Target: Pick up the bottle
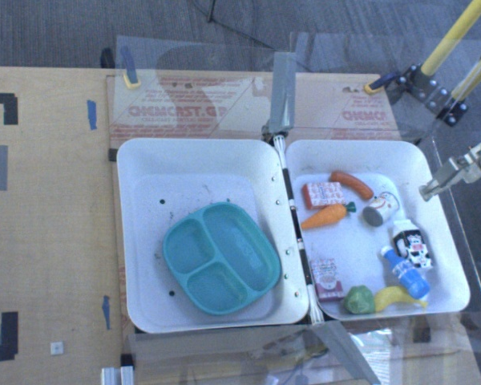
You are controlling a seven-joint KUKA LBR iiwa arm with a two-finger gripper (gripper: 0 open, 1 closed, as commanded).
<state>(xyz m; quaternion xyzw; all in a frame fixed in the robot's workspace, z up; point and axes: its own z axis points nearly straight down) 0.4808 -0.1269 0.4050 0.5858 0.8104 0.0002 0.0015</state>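
Observation:
A small blue bottle [408,277] lies on its side in the right bin [438,175], near the bin's front right corner. Touching its far end is a white bottle-shaped item with black cow patches [411,244]. My gripper [430,189] reaches in from the right edge. It hangs over the right bin's right rim, well behind the blue bottle and apart from it. Nothing is seen in its grasp.
The right bin also holds a sausage [352,183], a red box [323,192], a carrot [325,216], a grey can [375,213], a red carton [327,277], a green item [357,299] and a banana [394,297]. A teal divided plate [221,257] lies in the left bin [144,167].

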